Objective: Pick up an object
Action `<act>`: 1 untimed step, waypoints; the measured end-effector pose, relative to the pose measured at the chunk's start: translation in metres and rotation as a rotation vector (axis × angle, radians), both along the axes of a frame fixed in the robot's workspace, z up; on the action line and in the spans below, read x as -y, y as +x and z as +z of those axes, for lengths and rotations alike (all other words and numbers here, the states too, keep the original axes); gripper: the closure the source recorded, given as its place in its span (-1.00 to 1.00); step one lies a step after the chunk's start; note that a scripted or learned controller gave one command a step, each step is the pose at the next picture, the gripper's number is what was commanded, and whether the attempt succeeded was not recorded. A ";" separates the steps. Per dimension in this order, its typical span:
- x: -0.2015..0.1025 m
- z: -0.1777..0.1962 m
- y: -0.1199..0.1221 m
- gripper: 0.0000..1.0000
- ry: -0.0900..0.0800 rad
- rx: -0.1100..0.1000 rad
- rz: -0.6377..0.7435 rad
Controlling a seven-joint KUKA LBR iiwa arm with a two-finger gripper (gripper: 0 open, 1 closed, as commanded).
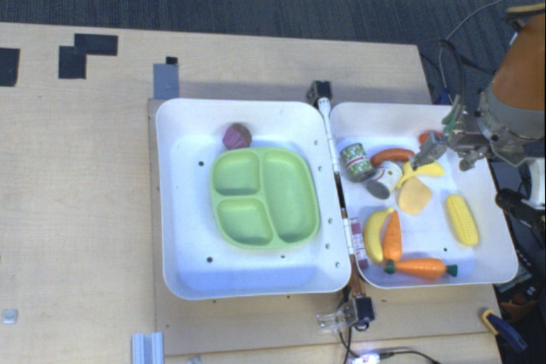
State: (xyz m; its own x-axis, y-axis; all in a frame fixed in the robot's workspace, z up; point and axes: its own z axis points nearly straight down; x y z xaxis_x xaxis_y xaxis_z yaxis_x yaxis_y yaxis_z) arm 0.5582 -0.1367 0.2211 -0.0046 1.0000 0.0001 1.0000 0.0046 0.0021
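Camera view from above shows the arm [520, 89] reaching in from the right, its orange band high at the frame's edge and the grey wrist angled down and leftward over the right bin [503, 264]. The gripper [445, 151] hangs above the upper right part of that bin, its dark fingers spread apart — one finger [426, 154] points down-left toward a small yellow piece [429, 170], another [470, 161] sits further right — and nothing can be seen clamped between them. Just below and left of the fingertips lies a pale yellow slice [415, 196], with a red sausage [392, 156] beside it to the upper left and a small can [354, 158] near the bin's left wall. A corn cob [461, 219] rests to the right of the slice. Lower down, a banana [374, 236] and an upright carrot [392, 236] lie touching, and a second carrot [421, 268] lies flat along the bin's near edge. The left bin [179, 209] holds a green divided tray [264, 197], with a small purple object [237, 135] just beyond its upper left corner.
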 end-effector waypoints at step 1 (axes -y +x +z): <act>0.022 -0.134 0.019 -1.00 -0.002 0.006 -0.002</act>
State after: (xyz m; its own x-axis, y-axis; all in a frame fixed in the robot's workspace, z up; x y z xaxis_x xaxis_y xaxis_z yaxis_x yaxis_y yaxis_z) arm 0.5776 -0.1587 0.0867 -0.0026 1.0000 -0.0022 1.0000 0.0026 0.0081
